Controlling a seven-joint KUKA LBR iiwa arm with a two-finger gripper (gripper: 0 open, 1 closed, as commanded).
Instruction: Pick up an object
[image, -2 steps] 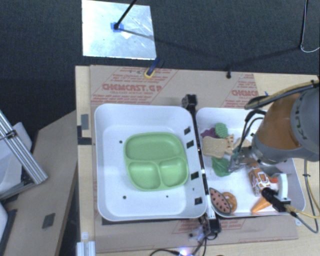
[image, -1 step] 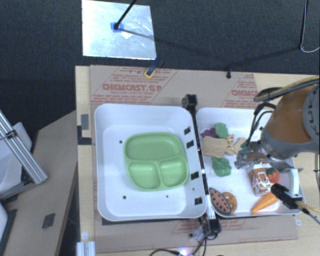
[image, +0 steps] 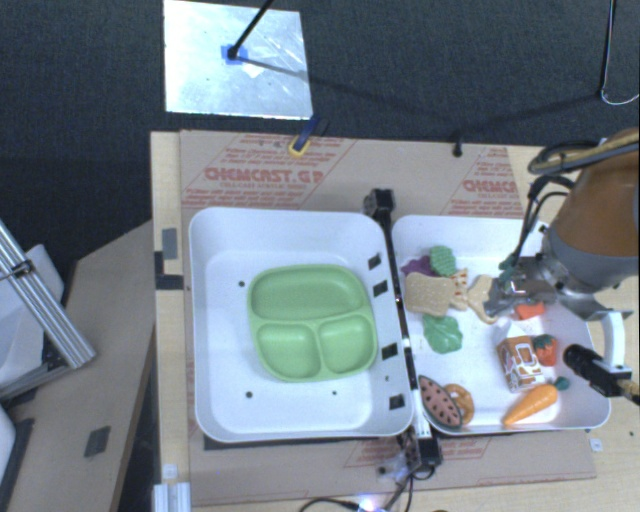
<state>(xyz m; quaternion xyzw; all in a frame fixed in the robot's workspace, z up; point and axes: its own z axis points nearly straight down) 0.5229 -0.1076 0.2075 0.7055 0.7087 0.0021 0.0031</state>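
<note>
now the arm (image: 590, 215) comes in from the right and bends down over the right bin (image: 470, 232), with its orange band high above the wrist. the gripper (image: 512, 292) is low at the right part of this bin, over a pale beige piece (image: 482, 298) and beside a small red thing (image: 530, 311) that lies just at its near side. if the gripper is apart or together, i cannot tell, because the metal parts are dark and small from this angle, and i see nothing clearly kept by it.

the objects for picking are all in the right bin. at the far left of it there is a purple grape bunch (image: 418, 266) touching a green leafy piece (image: 441, 260). just near of them lies a tan slice like bread (image: 430, 294), and near of that a green vegetable piece (image: 443, 333). at the near left corner a watermelon slice (image: 436, 398) lies beside a brown pretzel (image: 460, 402). to the right, an orange and white box (image: 520, 364) stands with a small orange fruit (image: 545, 351) touching its right side, and an orange carrot (image: 531, 403) lies near of the box, by the near rim.

the left bin (image: 220, 250) holds a green divided plate (image: 308, 322) with three compartments, placed about in its middle. both bins rest on a cardboard sheet (image: 260, 172) with red print.
</note>
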